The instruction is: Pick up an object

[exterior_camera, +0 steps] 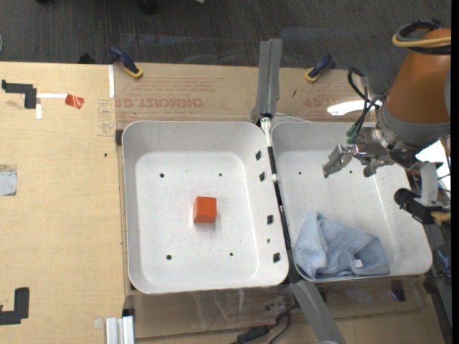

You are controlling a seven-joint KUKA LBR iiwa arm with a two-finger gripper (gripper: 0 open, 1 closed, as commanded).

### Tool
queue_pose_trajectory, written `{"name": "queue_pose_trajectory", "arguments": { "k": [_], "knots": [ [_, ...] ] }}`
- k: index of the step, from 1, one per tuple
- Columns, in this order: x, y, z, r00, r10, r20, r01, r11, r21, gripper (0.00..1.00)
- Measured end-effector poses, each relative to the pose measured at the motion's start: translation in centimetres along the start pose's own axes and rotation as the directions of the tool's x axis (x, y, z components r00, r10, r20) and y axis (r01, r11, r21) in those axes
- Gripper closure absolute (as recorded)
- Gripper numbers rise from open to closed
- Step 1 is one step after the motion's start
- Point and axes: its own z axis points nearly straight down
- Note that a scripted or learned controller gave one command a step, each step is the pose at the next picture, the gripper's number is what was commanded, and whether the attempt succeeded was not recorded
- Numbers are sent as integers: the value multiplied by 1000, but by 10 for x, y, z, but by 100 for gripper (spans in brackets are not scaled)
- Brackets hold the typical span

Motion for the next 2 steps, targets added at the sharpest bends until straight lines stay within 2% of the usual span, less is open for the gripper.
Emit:
{"name": "queue_pose_trajectory", "arguments": {
  "k": [1, 2],
  "knots": [
    [10, -77, -73, 975, 224, 1, -224, 975, 0, 0],
    [65, -79, -168, 927, 375, 1, -375, 927, -1, 0]
  ]
}}
